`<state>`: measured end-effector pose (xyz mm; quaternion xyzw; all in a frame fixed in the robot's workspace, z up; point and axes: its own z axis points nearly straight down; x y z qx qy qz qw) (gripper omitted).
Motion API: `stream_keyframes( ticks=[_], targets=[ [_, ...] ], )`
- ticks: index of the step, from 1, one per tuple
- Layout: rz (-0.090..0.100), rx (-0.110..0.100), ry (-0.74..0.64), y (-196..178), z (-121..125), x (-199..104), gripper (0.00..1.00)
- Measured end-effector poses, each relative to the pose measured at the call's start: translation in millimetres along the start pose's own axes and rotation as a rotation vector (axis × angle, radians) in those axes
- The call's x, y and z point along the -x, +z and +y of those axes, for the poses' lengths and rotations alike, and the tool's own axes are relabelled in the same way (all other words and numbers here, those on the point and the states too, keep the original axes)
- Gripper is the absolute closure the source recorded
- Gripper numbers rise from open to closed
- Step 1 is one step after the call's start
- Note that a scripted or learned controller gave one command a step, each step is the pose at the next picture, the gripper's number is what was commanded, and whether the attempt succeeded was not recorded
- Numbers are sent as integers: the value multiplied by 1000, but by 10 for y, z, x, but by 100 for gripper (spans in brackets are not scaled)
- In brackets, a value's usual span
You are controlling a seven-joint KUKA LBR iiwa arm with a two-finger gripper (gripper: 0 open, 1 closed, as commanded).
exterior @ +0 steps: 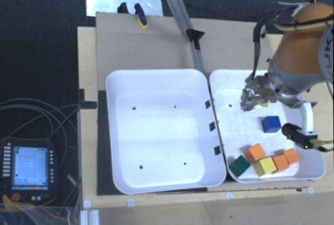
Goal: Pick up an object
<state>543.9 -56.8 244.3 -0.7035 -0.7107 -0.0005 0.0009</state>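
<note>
My gripper [252, 99] hangs over the upper middle of the right bin [227, 85], with nothing seen between its fingers. A blue cube [271, 123] lies just below and to the right of it, apart from it. Along the bin's front edge sit a green cube [239, 165], an orange cube [254, 152], a yellow cube [265, 165] and two more orange cubes [281, 162] [291, 155], packed close together.
The left bin [156, 130] lies beside the right one, sharing a divider with black clips [212, 126]. A slanted metal pole [180, 7] crosses the cardboard behind the bins. A teach pendant [26, 169] and cables lie at far left.
</note>
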Motion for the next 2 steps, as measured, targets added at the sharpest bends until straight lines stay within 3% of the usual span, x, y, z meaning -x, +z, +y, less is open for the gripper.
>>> stream_keyframes(
  ticks=[2],
  targets=[
    [0, 1, 0, 24, -224, -1041, 100]
  ],
)
